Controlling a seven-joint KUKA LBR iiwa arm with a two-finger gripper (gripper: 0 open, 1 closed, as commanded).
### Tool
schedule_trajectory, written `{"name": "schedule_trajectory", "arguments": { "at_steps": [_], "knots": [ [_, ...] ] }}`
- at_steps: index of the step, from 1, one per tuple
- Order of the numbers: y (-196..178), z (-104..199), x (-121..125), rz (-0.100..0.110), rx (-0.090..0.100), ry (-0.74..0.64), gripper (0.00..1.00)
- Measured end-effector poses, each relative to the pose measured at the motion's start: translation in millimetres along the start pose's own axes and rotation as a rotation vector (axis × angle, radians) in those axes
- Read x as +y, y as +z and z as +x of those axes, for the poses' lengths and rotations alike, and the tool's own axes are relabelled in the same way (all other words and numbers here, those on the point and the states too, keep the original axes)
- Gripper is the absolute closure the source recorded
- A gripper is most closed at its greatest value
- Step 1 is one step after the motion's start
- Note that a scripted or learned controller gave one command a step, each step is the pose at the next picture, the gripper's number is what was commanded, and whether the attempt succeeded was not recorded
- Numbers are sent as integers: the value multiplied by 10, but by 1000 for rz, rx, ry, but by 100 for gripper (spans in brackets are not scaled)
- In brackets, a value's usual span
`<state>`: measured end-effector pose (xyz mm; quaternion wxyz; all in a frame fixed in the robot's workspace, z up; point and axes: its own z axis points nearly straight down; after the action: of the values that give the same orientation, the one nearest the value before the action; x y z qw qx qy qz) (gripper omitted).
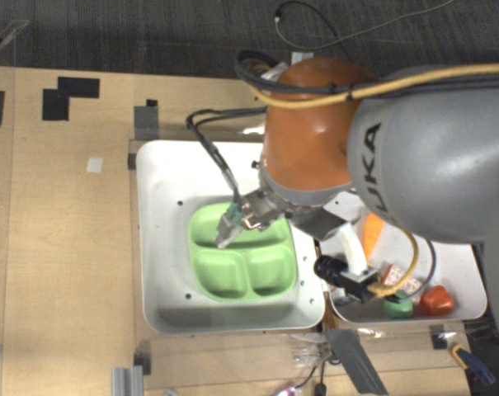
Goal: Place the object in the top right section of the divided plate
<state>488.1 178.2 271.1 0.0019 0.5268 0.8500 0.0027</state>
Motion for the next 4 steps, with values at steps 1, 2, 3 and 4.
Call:
{"name": "schedule_trajectory", "arguments": {
  "at_steps": [1,2,3,4],
  "knots": [
    [3,0,-1,1,0,0,0],
    [-703,-177,-83,-2,-2,-441,0],
    [78,444,205,4,0,-16,0],
    [75,443,206,4,0,-16,0]
  ]
}}
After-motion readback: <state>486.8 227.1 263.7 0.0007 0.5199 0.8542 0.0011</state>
